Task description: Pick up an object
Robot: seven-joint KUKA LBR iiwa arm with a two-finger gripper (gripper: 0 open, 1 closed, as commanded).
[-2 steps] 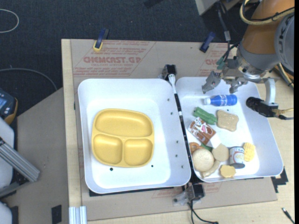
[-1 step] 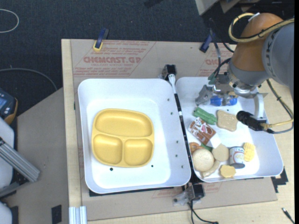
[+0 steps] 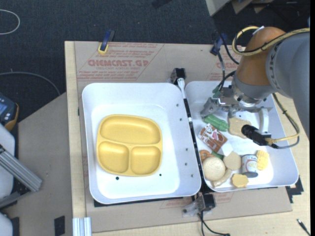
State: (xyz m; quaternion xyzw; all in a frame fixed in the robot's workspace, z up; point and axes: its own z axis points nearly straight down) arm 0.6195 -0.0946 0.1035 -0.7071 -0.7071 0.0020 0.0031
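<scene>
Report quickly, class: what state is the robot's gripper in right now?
Gripper: low over the right bin, beside a green item; open or shut cannot be told.

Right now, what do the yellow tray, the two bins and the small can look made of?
Yellow tray: likely molded plastic; uniform color, rounded compartment walls, soft sheen.
Bins, left and right: probably thin formed plastic; plain white, smooth rounded corners, semi-matte.
Small can: seems metal with a printed label; grey rim on top, though too small to be sure.
</scene>
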